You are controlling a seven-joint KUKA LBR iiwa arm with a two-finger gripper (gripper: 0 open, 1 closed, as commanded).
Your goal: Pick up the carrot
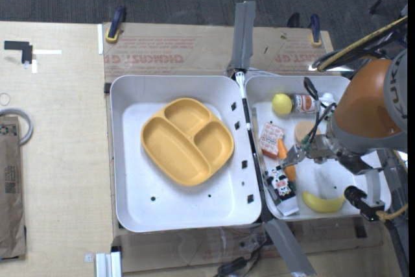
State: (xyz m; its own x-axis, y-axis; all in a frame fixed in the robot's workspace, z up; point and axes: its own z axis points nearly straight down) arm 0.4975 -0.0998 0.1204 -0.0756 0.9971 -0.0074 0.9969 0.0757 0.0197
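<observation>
The carrot [283, 154] lies in the right bin [337, 82], near that bin's left wall, a short orange piece pointing roughly toward the near edge. Just left of it sits a red and white packet [269, 138], and below it a black and white carton [281, 186] rests against the bin's left side. The end effector [293, 157] hangs right at the carrot, reaching in from the arm's grey body and orange band [364, 106] on the right; whether it is spread or pinching the carrot I cannot tell, since its tips blur into the clutter there.

A yellow ball [282, 104] lies toward the far side of the right bin, with a small bottle [303, 102] on its side just beside it. A banana [322, 203] lies near the bin's front edge.

The left bin [130, 204] holds a yellow divided plate [187, 141], set near its middle and turned at an angle. Both bins rest on the bench [52, 139], over a sheet of cardboard [168, 48] held by blue clamps [115, 23] at the far edge.
</observation>
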